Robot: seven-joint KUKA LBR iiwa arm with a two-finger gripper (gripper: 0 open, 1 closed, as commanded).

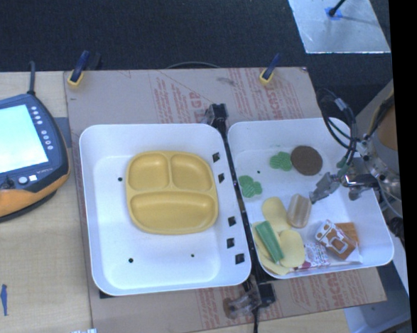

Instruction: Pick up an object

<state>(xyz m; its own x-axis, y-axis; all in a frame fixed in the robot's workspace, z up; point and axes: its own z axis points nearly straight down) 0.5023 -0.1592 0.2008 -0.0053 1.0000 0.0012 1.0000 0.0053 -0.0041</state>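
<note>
1. Your tool (338,184) hung over the right bin (259,134), fingers spread apart, gripping nothing.
2. Nearest object, a tan cylinder (298,211), lay just left of it, untouched.
3. Yellow tray (172,192) sat in the left bin (104,205).

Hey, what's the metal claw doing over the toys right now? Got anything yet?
Gripper over right white bin, nothing between fingers. Nearest: tan cylinder block, untouched. Brown round disc and green toy pieces close by.

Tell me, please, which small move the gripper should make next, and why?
Probably a short move left and down toward the tan cylinder. The gripper hovers at the right bin's right side with nothing between its fingers, and that piece lies closest, just beyond them.
</note>
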